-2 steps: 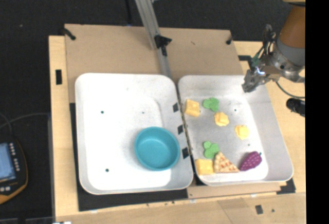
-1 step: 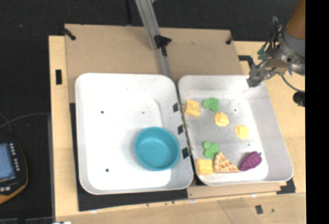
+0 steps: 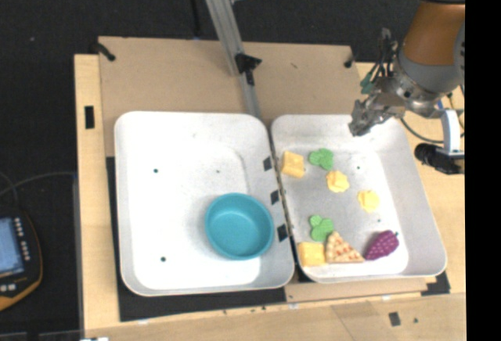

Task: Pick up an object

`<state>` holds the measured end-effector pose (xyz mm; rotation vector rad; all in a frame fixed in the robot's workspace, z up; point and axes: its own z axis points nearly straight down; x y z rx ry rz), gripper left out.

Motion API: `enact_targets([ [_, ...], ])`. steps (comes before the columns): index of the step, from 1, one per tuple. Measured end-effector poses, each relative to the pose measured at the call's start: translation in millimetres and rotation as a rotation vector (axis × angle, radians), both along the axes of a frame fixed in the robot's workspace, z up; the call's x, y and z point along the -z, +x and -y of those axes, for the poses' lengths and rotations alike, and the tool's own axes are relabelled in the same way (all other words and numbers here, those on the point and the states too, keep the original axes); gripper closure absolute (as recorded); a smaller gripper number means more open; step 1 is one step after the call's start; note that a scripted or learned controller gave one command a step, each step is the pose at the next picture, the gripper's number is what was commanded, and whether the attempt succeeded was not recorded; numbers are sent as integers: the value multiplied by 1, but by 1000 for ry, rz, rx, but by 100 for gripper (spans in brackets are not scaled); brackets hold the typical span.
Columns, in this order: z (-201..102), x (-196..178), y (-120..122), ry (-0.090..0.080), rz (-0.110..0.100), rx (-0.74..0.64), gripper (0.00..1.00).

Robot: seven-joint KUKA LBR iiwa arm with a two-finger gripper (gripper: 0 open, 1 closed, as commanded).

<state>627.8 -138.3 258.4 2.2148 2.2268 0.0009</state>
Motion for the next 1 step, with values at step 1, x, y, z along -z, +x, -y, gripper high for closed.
enact_targets([
  [1, -52, 12, -1, 0, 0, -1, 100],
])
